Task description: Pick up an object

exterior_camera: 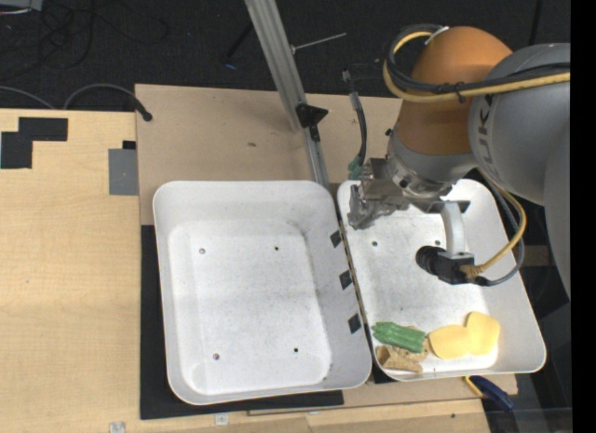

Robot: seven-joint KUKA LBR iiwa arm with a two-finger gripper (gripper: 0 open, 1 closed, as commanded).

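grey arm with orange band [484,96]: cut off at frame's right edge | jaws: too dark, tangled to read | small tan crumpled object [402,358], lower right: partly under green item [400,335]

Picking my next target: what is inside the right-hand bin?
In the right bin, along its near edge: a green piece, a yellow piece and a small tan one. The arm and gripper cover the bin's far part, hiding anything there.
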